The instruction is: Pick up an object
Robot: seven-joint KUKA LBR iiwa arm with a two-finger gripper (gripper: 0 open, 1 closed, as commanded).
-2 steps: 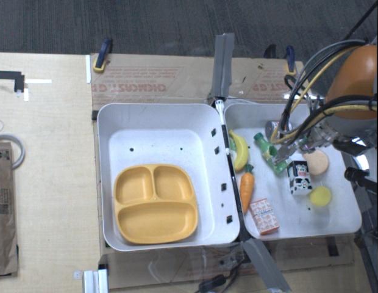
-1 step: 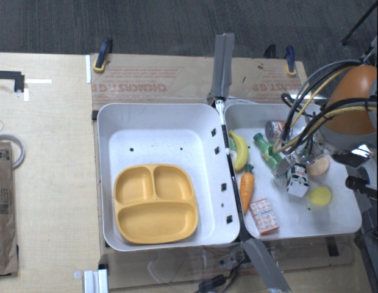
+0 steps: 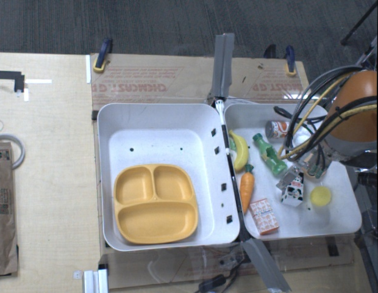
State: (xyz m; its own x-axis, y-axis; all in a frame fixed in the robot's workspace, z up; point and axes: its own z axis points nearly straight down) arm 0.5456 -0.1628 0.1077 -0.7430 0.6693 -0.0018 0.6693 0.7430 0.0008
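Note:
The right bin point(image 3: 335, 224) holds a banana point(image 3: 239, 150), a carrot point(image 3: 246, 190), a green bottle point(image 3: 270, 156), a drinks can point(image 3: 277, 129), a small pink carton point(image 3: 263, 217), a yellow ball point(image 3: 321, 196) and a small black-and-white item point(image 3: 292, 193). My gripper point(image 3: 297, 177) hangs low over the middle of this bin, just above the black-and-white item and right of the green bottle. Cables and the wrist cover its tip, so I cannot see whether anything is held.
The left bin point(image 3: 116, 127) contains a yellow divided plate point(image 3: 156, 202). The arm's orange band point(image 3: 360, 105) and looping cables point(image 3: 311, 112) overhang the right bin's far right corner. A brown paper bag point(image 3: 3, 206) lies on the bench at far left.

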